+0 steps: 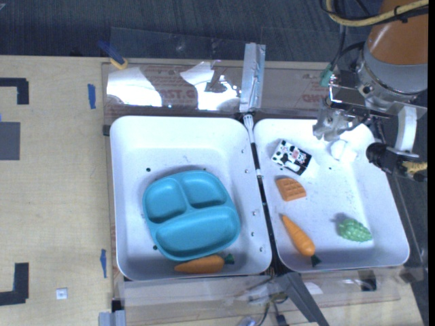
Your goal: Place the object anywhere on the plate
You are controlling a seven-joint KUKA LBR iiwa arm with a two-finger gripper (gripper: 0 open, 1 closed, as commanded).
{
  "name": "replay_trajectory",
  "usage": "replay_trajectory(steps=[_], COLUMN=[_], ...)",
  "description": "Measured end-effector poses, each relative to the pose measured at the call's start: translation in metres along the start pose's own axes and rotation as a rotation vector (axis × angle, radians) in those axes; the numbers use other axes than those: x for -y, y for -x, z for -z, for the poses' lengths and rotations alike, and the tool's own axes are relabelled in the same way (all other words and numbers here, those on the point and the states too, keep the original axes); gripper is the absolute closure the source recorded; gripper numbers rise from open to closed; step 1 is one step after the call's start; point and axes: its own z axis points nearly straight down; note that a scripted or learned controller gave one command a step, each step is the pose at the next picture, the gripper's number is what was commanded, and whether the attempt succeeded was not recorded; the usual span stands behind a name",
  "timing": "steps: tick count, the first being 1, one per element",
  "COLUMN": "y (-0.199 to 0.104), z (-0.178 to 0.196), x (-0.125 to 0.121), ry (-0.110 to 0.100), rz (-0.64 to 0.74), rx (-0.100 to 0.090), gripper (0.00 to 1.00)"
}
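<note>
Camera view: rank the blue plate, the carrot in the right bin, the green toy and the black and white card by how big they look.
1. blue plate
2. carrot in the right bin
3. green toy and black and white card: these look alike, so I won't rank them.

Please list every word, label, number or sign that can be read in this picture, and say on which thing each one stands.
"ST.CO": faint reddish print on the shiny sheet behind the left bin; a partial reading, the rest lost in glare.
Reddish print on the sheet behind the right bin: too blurred to read.
Black and white packet in the right bin: printed marks, too small to read.
Blue plate, carrots, green object: no text.
</note>
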Motion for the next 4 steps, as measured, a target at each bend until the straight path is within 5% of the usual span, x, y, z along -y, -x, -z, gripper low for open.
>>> replay_trajectory(steps=[2,3,4], y=[0.141,0.189,0.166], z=[0.045,0.062,-0.107], x=[-0.049,-0.105,-0.058], ry=[0.002,-0.001,-0.008], rz=[0.352,0.364,0.529], rx=[0.002,0.002,-0.003], gripper=[1.0,1.0,1.0])
